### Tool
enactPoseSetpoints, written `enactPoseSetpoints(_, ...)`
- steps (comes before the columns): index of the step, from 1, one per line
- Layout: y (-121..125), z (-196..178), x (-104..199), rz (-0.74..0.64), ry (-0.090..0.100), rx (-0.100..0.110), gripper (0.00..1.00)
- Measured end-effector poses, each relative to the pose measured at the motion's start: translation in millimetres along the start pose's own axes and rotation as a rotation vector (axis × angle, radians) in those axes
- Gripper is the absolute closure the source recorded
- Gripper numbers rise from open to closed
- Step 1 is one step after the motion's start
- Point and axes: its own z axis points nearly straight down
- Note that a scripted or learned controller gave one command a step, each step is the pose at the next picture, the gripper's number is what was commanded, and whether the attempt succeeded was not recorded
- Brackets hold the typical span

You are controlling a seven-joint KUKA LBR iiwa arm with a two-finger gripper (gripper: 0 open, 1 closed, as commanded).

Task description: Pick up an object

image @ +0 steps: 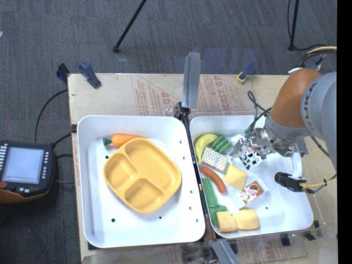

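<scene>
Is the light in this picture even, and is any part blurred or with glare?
Camera view: soft, even light with faint shadows; mild glare on the white bins' walls; the yellow tray and food items look sharp; the gripper area is cluttered and slightly blurred, so fine detail there is unclear.

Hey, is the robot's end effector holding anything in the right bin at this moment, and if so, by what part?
It cannot be told. The end effector sits low over the cow-patterned item, but the view doesn't settle any hold.
</scene>
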Motion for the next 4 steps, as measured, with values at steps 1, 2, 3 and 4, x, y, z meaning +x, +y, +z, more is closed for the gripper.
enactPoseSetpoints(1,-41.6,-38.7,42.8,0.255,0.002,0.007,0.0)
enactPoseSetpoints(2,-6.7,3.3,-1.3,0.207,0.0,0.007,0.0)
enactPoseSetpoints(3,30.9,-2.6,11.4,0.001,0.002,0.017,0.0)
enactPoseSetpoints(4,32.2,-12.5,11.5,-0.002,0.0,0.011,1.0)
